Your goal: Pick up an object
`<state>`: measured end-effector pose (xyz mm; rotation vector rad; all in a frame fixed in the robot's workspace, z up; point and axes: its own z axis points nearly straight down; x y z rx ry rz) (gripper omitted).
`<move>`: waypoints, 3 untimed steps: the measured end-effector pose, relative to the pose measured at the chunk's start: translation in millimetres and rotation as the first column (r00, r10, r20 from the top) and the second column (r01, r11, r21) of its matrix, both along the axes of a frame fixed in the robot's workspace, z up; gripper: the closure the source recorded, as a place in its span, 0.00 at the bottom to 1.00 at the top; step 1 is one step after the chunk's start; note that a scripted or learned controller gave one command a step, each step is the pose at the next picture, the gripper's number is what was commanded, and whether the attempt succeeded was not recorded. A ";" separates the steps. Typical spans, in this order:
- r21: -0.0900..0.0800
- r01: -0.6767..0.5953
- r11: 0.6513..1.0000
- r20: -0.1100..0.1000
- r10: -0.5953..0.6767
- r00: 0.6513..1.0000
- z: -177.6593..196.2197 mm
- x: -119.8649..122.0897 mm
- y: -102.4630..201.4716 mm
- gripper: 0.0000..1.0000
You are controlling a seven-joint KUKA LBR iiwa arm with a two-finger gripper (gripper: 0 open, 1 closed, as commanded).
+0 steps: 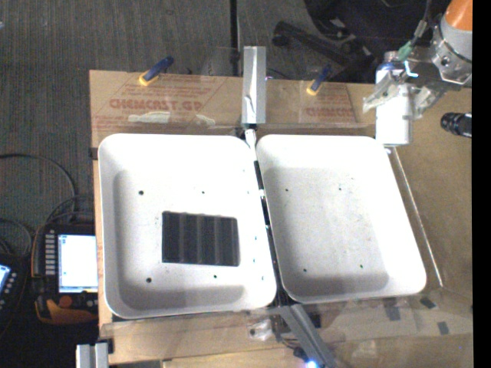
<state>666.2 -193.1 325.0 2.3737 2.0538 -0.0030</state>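
Ridges marked the dark rectangular object (200, 239) lying flat in the left bin (123, 167), while the end effector (393, 129) hung above the right bin's (399, 205) far right corner, its grip state impossible to tell.

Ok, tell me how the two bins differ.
The left bin holds a dark ribbed rectangular object lying flat; the right bin shows only small dark specks on its floor. The gripper sits at the right bin's far right corner, well away from the left bin. Both are shallow, white and roughly square, side by side.
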 end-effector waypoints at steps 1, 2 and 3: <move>0.000 0.139 0.990 0.001 -0.139 0.990 102.6 2.8 -13.2 0.00; -0.001 0.096 0.995 -0.003 -0.096 0.995 -66.3 2.2 -12.8 0.00; 0.004 -0.179 0.984 -0.001 0.179 0.984 -184.6 -40.5 -2.7 0.00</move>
